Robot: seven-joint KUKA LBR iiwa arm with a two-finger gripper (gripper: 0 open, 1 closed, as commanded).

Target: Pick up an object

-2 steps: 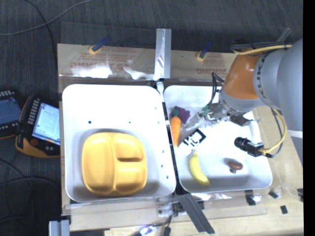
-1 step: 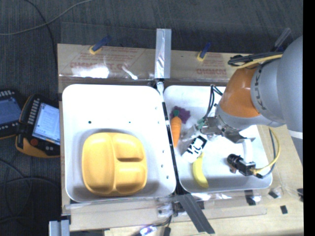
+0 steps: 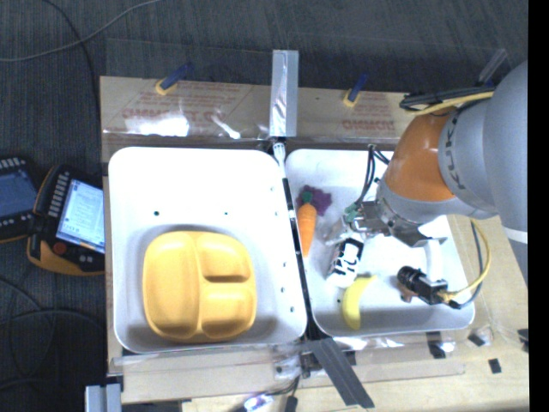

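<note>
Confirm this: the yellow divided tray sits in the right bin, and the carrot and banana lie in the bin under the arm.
Wrong on one point. The camera view shows the yellow divided tray in the left bin. The carrot and banana do lie in the bin under the arm.

Light: bright, even, from overhead.
Glare: white bins (image 3: 197, 166) nearly blown out; sheen on plastic sheet (image 3: 184, 110) behind them.
Shadows: soft, under the yellow tray (image 3: 199, 283).
Focus: slightly soft, grainy; dark floor around the bins dim.
</note>
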